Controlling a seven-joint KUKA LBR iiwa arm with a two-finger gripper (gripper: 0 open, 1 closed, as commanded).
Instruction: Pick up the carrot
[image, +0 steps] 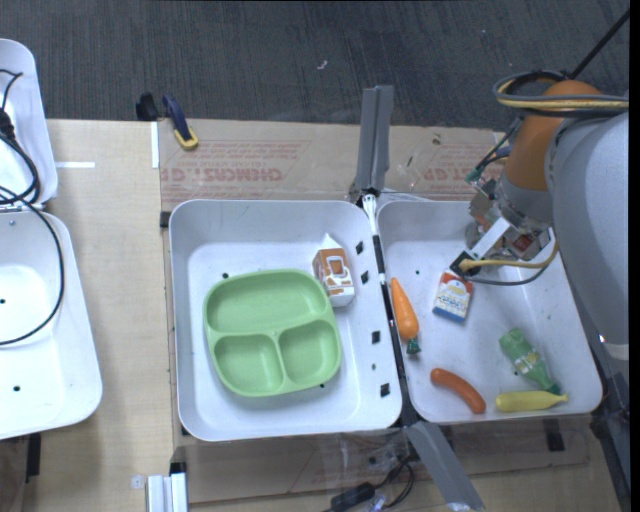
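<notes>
The carrot (404, 310) is orange with a small green stem end. It lies lengthwise along the left wall of the right bin (420, 225), tip toward the back. My gripper (508, 240) hangs over the back right part of that bin, up and to the right of the carrot and well apart from it. Nothing shows between its fingers.
In the right bin, a small blue and white carton (453, 297) lies just right of the carrot, with a red sausage (458, 389), a yellow banana (530, 401) and a green bottle (526, 358) toward the front. The left bin (190, 300) holds a green divided plate (272, 330) and an orange and white carton (334, 275).
</notes>
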